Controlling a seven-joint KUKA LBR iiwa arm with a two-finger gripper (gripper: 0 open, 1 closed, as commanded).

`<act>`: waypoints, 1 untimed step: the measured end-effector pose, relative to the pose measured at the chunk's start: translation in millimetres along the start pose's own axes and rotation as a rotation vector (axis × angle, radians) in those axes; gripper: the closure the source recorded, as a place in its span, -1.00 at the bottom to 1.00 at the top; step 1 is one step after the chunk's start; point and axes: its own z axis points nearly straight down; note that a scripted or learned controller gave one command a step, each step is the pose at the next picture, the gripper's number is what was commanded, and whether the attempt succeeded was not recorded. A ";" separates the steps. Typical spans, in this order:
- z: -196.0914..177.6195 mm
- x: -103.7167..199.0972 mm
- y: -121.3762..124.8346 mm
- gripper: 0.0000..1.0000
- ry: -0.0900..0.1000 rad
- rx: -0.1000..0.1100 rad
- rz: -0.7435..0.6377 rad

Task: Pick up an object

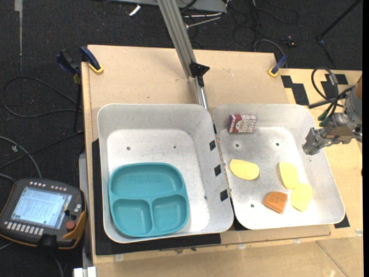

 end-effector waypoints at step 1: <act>-91.4 12.5 -22.4 1.00 -0.003 -0.006 0.000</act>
